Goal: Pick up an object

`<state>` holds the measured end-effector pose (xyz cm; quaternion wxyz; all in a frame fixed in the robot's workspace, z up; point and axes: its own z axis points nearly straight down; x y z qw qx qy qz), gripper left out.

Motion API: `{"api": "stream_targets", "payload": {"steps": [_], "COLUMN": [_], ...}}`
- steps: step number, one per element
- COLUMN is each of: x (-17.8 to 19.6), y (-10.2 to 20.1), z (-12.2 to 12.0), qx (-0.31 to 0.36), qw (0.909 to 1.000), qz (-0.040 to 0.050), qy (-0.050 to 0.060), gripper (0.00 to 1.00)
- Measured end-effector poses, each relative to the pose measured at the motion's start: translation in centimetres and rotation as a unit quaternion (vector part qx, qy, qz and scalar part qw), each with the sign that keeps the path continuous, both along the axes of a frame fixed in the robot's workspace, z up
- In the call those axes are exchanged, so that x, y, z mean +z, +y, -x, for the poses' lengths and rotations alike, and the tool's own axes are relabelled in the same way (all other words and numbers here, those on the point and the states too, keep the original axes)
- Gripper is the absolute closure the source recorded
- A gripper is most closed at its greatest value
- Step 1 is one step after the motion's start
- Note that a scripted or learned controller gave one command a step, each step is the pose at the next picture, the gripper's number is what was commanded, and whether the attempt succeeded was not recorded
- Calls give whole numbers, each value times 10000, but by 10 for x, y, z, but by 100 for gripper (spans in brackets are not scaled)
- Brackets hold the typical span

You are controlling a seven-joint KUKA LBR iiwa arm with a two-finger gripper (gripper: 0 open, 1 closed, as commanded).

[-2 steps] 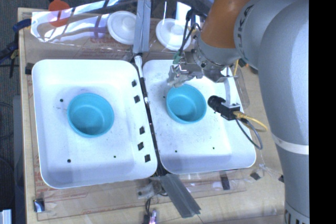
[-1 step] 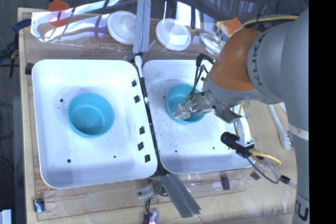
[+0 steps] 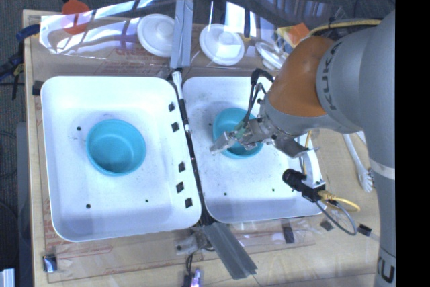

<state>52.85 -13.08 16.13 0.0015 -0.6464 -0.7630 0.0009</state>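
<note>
Grey arm with an orange band reaches from the right into the right shallow white bin (image 3: 222, 201), its two-finger gripper (image 3: 232, 140) low over a round turquoise plastic bowl (image 3: 230, 124).

The gripper sits at the bowl's near rim, partly covering it; whether it is spread, pressed together or pinching the bowl cannot be told from here. A second round turquoise bowl (image 3: 116, 146) rests apart in the left shallow white bin (image 3: 60, 212). Two white round lids (image 3: 156, 33) lie on the bench beyond the bins.
</note>
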Motion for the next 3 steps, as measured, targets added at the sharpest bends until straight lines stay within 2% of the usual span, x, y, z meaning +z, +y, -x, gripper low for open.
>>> {"api": "stream_targets", "payload": {"steps": [1,2,3], "x": [-70,-57,61], "y": [-12,-12,63], "z": [-43,-45,-93], "qx": [-536,-513,-553], "qw": [9986,9987,9985], "qz": [3,14,2], "qy": [-7,-35,-7], "gripper": [0,100,100]}}
